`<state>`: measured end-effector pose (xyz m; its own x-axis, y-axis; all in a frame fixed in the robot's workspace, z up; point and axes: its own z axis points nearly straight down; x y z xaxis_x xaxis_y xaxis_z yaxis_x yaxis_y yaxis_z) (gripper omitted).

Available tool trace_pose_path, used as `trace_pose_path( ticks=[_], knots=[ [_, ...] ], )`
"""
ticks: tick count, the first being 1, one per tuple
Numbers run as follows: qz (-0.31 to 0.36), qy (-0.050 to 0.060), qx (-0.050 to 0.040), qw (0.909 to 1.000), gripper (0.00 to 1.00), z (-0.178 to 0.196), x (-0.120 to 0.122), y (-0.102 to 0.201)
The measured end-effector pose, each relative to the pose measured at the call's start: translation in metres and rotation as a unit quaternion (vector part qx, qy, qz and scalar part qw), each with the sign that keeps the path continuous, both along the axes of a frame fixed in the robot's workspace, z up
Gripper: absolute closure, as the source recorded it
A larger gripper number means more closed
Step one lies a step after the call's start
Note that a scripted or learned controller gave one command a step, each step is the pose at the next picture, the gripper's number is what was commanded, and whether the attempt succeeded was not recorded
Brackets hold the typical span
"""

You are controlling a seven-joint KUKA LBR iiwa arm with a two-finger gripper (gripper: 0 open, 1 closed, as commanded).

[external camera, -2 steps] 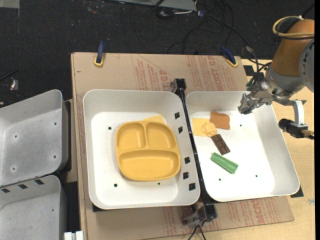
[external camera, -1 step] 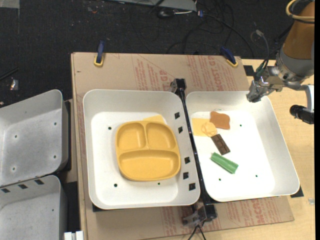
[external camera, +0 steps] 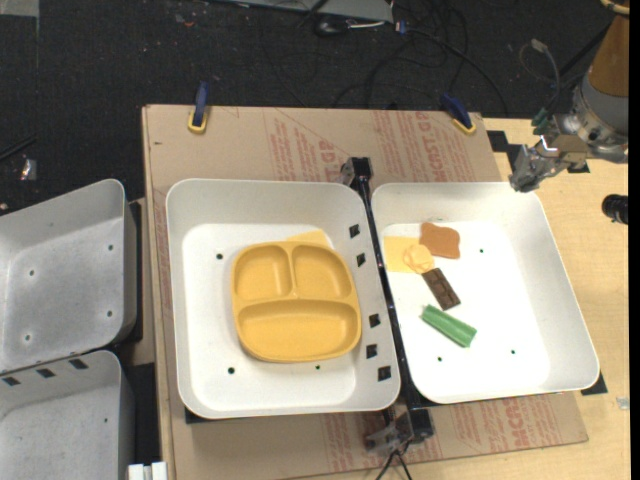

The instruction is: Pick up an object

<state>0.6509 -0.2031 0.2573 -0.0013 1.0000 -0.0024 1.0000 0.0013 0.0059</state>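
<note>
Green block [external camera: 447,325] lying in right bin [external camera: 560,298] below brown bar [external camera: 440,288], yellow tray [external camera: 296,301] in left bin [external camera: 190,268], gripper [external camera: 527,173] over right bin's far corner, grip state can't tell.

A yellow tray [external camera: 296,302] in one white bin [external camera: 190,268]; green block [external camera: 447,326], brown bar [external camera: 440,288], orange piece [external camera: 439,239] in the other.

Arm at right edge, gripper [external camera: 527,176] hanging low — empty

Arm [external camera: 612,68] cut off by the right edge; tool [external camera: 527,173] fingers too small to read.
</note>
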Motion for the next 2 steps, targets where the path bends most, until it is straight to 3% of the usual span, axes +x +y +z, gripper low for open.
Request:
trace_pose_path(
  ticks=[2],
  knots=[
    [0.003, 0.004, 0.002, 1.0, 1.0, -0.025, -0.037, 0.102]
  ],
)
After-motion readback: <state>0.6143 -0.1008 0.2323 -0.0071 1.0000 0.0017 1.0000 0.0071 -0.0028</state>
